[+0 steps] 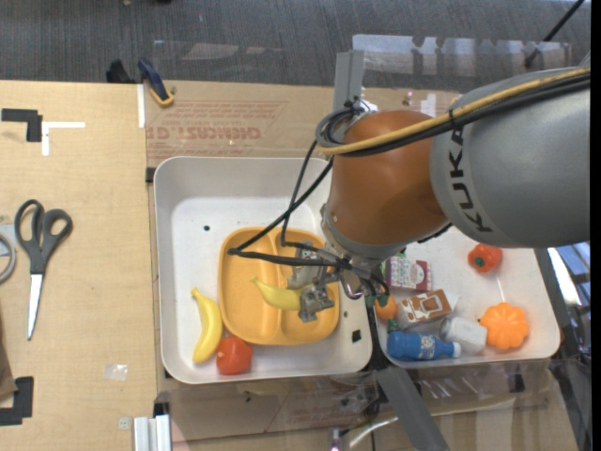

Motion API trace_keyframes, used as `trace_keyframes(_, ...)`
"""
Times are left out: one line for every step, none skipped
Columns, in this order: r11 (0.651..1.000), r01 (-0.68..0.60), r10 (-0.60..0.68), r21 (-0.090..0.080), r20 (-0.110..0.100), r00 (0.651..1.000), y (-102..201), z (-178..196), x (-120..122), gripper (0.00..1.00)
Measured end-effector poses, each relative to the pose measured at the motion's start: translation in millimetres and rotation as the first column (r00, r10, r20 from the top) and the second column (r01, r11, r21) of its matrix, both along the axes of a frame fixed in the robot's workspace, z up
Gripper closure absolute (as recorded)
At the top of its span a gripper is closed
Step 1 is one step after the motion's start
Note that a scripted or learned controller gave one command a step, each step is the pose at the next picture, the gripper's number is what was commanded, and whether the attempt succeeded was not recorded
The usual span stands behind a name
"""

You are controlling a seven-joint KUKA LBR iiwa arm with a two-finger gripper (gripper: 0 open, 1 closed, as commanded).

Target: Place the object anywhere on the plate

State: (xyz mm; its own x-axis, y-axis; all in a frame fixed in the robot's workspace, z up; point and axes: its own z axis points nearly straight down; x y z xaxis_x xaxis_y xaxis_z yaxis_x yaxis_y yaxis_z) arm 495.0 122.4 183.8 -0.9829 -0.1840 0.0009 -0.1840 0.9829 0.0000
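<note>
While the grey arm [507, 158] with its orange band reached in from the right, its two-finger gripper [315, 299] hung low over the right part of the orange-yellow divided plastic plate [246, 313] that sat in the left white bin [178, 252]. A small yellow toy banana [275, 295] lay on the plate with its right end just at the gripper's tip, touching it or very nearly so; whether the fingers were clamped on it, or how wide they stood, could not be told, since the metal parts and black cables [282, 224] crowded that spot. A second, larger yellow banana [208, 326] lay on the bin floor just beside the plate's left edge, curved along it, and a round red tomato-like toy [234, 355] rested at the plate's lower left corner, close to the banana's lower end. In the right white bin [549, 332], partly covered by the arm, were a small orange pumpkin-shaped toy [506, 326], a smaller red-orange round fruit [485, 258] nearer the far side, a blue bottle with a white cap [420, 348] lying on its side, a brown and white carton [423, 307], and a white and pink packet [406, 272] above it. On the tan bench [75, 299] well to the left lay grey-handled scissors [38, 252], blades pointing toward the near edge.
</note>
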Motion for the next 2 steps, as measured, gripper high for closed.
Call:
trace_keyframes(0.985, -0.17, 0.17, 0.001, 0.005, 0.985, 11.8, 81.1, -2.6, 1.0)
trace_keyframes(0.785, -0.62, 0.62, 0.001, 0.003, 0.785, 41.3, 52.9, 28.6, 1.0)
